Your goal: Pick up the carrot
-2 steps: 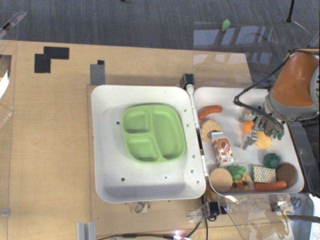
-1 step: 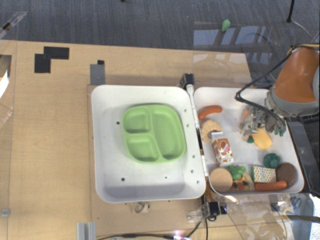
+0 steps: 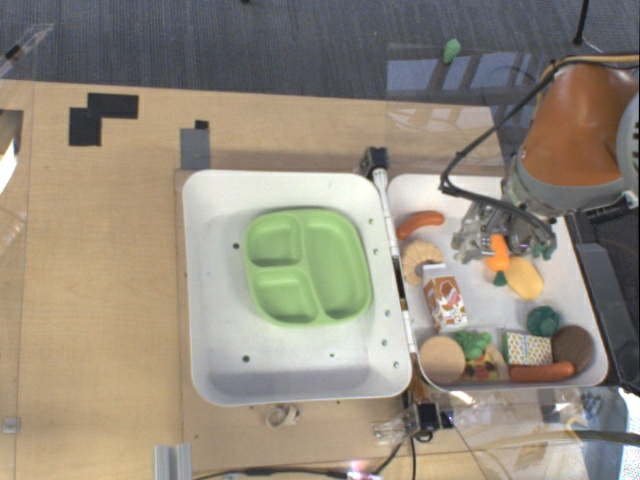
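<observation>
Over the right bin (image 3: 590,298) | gripper (image 3: 497,245) low, fingers closed around the orange carrot (image 3: 498,258) (green tip pointing down) | yellow lemon (image 3: 525,279) touching the carrot's right side | juice carton (image 3: 444,302) and cookie (image 3: 420,259) to its left, sausage (image 3: 419,224) further up-left | green divided plate (image 3: 304,267) in left bin (image 3: 210,298)

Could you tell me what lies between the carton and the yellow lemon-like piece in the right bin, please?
In the camera view, bare white bin floor lies between the carton and the yellow piece; the carrot sits just above that stretch.
</observation>
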`<state>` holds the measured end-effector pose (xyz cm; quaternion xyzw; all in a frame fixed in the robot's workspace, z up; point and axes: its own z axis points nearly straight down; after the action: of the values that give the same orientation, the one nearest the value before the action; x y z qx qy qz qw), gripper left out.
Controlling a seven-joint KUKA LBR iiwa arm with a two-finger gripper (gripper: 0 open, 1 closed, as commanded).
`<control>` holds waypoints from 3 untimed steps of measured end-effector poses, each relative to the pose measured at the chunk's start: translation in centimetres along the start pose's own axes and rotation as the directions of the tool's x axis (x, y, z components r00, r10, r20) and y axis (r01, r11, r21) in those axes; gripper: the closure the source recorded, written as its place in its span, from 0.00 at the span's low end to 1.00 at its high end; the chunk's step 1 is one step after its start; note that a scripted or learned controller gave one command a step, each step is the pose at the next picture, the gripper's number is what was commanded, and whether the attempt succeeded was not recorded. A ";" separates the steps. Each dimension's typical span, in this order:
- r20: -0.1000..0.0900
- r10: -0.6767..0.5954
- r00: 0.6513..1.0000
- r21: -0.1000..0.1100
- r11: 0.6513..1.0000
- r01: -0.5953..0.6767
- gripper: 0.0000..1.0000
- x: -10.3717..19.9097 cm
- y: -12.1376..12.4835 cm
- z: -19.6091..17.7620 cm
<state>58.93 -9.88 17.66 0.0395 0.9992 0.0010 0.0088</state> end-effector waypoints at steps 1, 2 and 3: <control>-0.004 0.004 1.000 0.002 1.000 -0.004 0.00 0.1 -0.3 0.2; -0.013 -0.034 0.999 0.003 0.999 0.034 0.00 0.3 -6.5 7.0; -0.002 0.186 0.982 0.003 0.982 -0.186 0.00 1.1 -8.3 8.7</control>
<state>57.33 -18.06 8.94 0.1329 0.9911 0.0005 0.0074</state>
